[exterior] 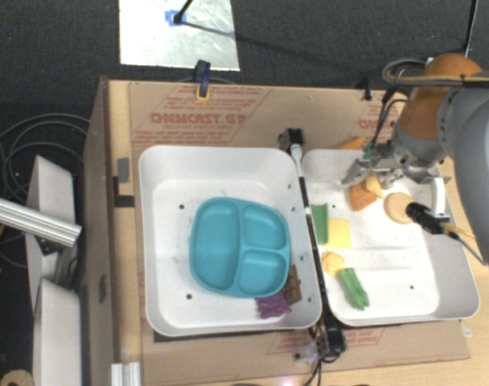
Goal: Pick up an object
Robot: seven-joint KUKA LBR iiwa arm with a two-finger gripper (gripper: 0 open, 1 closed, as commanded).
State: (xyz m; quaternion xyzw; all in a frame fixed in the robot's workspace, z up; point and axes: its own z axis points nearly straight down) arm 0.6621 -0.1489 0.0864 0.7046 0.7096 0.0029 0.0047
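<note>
From the camera above the bench (188, 111), two shallow white bins sit side by side: the left bin (160, 183) holds a teal divided plate (240, 248), with a purple item (270, 305) and a small brown piece (293, 288) at the plate's near edge, while the right bin (445, 284) holds the loose pieces. The arm (470, 135) reaches in from the right, and its tool (381, 175) is low over the far part of the right bin, right at an orange-brown chunk (362, 195). A round tan piece (398, 207) lies just beside it. Nearer the divider lie a green strip (318, 222), a yellow block (339, 232), a small yellow lump (334, 261) and a green pepper-like item (354, 288). Whether the tool is spread or closed I cannot tell; nothing is plainly seen clamped in it. The orange-brown chunk looks like the likely target, and it appears to rest on the bin floor. By my reading the approach is done, while the grasp and the lift are left.
</note>
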